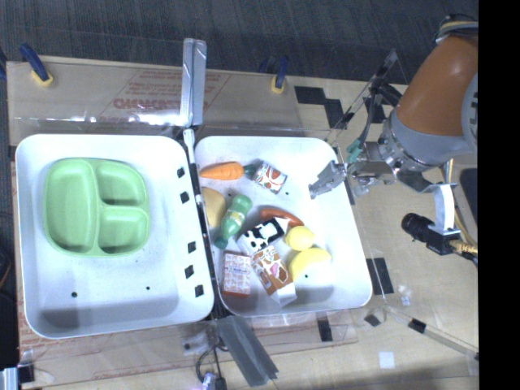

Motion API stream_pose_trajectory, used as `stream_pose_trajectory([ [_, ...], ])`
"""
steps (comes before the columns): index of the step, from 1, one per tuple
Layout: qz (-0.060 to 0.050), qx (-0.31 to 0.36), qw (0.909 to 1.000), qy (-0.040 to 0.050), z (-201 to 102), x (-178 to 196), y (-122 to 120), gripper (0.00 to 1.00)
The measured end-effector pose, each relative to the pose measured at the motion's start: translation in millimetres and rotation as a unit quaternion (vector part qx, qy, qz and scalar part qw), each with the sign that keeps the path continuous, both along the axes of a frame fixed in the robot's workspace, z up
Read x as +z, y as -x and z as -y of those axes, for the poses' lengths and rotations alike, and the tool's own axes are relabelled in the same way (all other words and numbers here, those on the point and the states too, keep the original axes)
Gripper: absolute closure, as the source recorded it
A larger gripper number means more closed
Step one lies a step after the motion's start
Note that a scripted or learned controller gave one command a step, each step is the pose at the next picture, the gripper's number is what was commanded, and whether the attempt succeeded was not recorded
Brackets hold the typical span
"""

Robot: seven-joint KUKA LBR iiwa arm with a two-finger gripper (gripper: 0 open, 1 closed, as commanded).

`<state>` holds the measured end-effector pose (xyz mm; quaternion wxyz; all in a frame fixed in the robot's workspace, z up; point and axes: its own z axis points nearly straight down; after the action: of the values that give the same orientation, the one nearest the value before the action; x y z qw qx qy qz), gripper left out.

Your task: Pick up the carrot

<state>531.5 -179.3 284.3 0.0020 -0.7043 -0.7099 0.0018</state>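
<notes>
The carrot (pixel 221 171) is orange with a green top and lies at the back left of the right bin (pixel 321 154), next to a small carton (pixel 272 177). My gripper (pixel 327 181) hovers over the right side of that bin, well to the right of the carrot and not touching it. Its fingers look slightly apart, with nothing between them.
The right bin also holds a green bottle (pixel 233 218), a red sausage (pixel 280 215), two yellow lemons (pixel 305 250), a cow-print carton (pixel 264 236) and snack cartons (pixel 253 272). In the left bin (pixel 32 299) sits a green divided plate (pixel 96 205).
</notes>
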Motion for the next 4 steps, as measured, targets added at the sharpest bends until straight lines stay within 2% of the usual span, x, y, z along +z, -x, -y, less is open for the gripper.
stream_pose_trajectory([
  [1, 0.000, 0.009, 1.0000, 0.0005, -11, -104, -82, 0.00],
  [2, -0.004, 0.086, 0.9963, -0.0017, -83, -186, -100, 0.00],
  [3, -0.004, 0.088, 0.9961, -0.0010, -83, -176, -100, 1.00],
  [4, -0.003, 0.086, 0.9963, 0.0019, -78, -174, -100, 0.00],
])
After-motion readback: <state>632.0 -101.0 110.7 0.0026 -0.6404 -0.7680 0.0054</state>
